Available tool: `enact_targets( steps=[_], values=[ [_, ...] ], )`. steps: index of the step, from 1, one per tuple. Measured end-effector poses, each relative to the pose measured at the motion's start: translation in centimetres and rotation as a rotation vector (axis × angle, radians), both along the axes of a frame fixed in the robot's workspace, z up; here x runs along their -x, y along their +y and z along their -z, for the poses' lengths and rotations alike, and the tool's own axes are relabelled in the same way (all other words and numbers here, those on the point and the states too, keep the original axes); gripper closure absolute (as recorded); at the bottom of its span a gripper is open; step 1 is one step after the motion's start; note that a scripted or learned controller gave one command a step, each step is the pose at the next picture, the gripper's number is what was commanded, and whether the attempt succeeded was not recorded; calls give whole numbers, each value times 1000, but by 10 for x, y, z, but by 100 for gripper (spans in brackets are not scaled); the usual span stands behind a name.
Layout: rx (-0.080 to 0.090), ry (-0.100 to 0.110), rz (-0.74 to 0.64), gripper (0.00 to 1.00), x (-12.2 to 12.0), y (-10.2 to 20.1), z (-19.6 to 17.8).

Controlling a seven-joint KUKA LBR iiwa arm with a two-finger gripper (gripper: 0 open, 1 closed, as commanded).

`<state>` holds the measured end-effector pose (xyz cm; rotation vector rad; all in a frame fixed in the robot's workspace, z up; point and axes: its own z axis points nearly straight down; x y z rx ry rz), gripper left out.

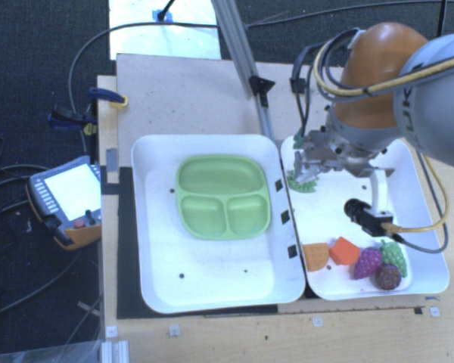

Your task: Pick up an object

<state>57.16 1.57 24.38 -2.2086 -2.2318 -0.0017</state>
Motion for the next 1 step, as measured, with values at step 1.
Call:
enact_targets(
  steps=[1],
  values=[
    [0, 1, -1, 100, 15, 59, 6]
  ],
)
